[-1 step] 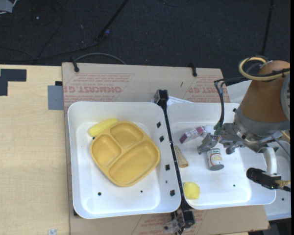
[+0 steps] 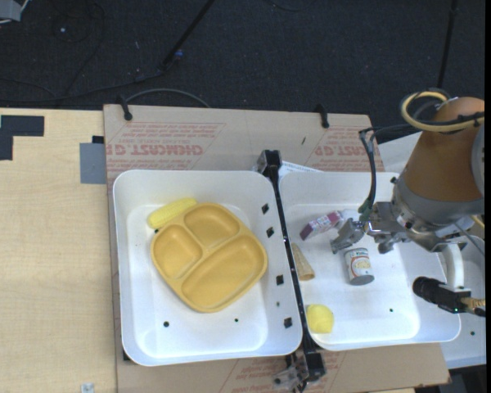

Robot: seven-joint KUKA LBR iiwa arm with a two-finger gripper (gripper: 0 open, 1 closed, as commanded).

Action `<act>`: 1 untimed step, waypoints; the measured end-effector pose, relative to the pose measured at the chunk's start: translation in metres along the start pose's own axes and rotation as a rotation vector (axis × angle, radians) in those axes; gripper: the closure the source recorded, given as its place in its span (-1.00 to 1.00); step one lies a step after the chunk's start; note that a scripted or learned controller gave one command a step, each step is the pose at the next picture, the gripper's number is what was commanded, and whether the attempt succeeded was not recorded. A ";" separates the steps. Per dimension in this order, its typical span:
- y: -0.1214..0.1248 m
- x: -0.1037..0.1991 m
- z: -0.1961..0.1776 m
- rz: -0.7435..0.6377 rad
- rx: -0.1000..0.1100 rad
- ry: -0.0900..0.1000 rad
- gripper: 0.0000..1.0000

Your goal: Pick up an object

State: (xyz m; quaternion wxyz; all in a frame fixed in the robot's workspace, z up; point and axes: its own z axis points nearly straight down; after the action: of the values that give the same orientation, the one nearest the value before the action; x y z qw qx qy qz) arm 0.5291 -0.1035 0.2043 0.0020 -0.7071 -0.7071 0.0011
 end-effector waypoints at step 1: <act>0.004 0.001 0.044 0.000 0.004 0.000 -1.00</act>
State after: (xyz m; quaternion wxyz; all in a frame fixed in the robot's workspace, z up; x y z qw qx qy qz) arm 0.5325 -0.1028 0.1598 0.0035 -0.7071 -0.7071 0.0023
